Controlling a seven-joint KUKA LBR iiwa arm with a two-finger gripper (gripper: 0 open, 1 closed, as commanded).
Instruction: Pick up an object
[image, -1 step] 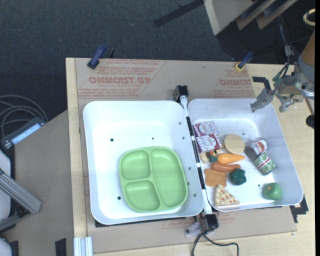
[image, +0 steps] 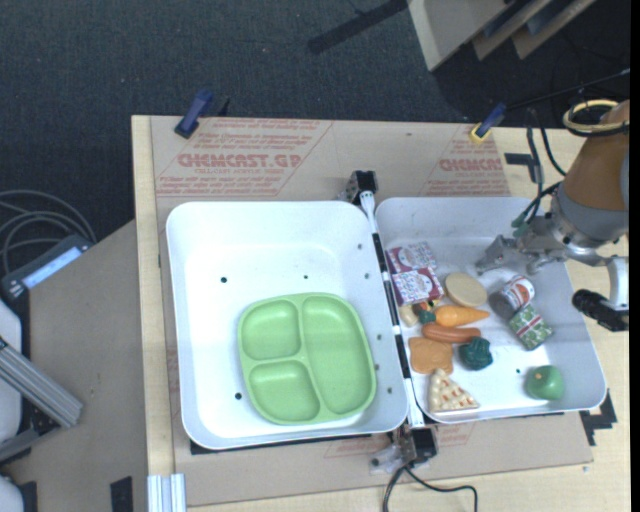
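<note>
Toy food fills the right shallow white bin (image: 470, 215) at centre right of the frame: an orange plastic carrot (image: 458, 316), a round tan biscuit (image: 466, 290), a small red-and-white can (image: 516, 294), a green apple (image: 545, 382) and a waffle wedge (image: 448, 393). Above the bin's upper right corner hangs the grey gripper (image: 525, 248); whether it grasps anything cannot be told. A green divided plastic plate (image: 305, 355) lies in the left white bin (image: 260, 235) on the desk (image: 250, 150).

A dark blue-grey carpeted floor (image: 150, 50) fills the top of the frame. The desk (image: 300, 160) is pale board printed with red lettering, held by blue clamps (image: 193, 113) at its far edge. Grey cables (image: 30, 235) coil at the left; a beige cabinet (image: 510, 25) stands upper right.
</note>
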